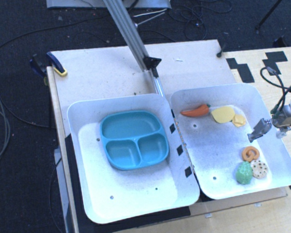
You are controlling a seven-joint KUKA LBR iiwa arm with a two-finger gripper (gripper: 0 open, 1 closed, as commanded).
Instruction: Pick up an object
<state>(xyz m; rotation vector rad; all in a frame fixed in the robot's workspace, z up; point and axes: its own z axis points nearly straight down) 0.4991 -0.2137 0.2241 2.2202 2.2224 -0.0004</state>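
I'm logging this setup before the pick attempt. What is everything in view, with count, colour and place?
left bin: 1, white, left half of bench
right bin: 1, white, right half of bench
divided plate: 1, blue, three compartments, in left bin
carrot: 1, orange, top of right bin
yellow pieces: 2, a larger and a smaller touching, right of carrot
pretzel: 1, orange-brown, lower right of right bin
green lump: 1, green, below pretzel
cookie: 1, pale and speckled, beside green lump
gripper: 1, grey, over right bin's right edge, above pretzel
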